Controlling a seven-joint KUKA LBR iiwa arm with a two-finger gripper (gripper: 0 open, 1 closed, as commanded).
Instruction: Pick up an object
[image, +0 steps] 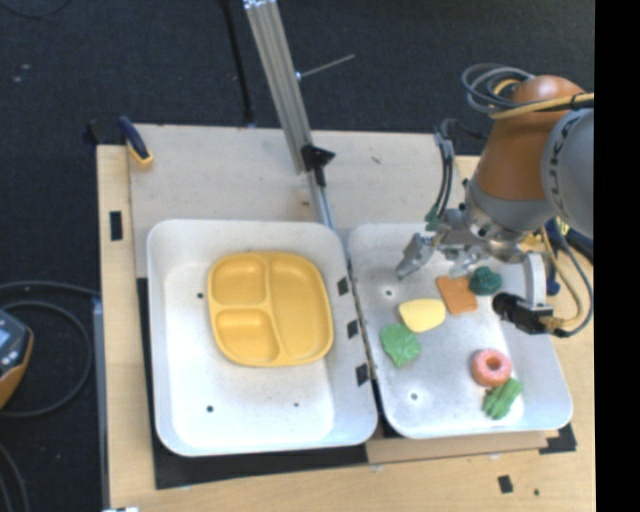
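Yellow, rounded and smooth, the toy lemon-like piece (422, 315) lies in the right bin (545, 400) beside the orange slab (457, 295); it looks light, rigid and probably slippery, best pinched across its narrow middle. Above the bin's far end, the tool (437, 252) hangs with fingers spread, holding nothing.

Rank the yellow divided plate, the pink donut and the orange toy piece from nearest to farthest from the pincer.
Measured from the pincer:
1. Orange toy piece, just below it in the right bin.
2. Pink donut, lower in the same bin.
3. Yellow divided plate, across in the left bin.
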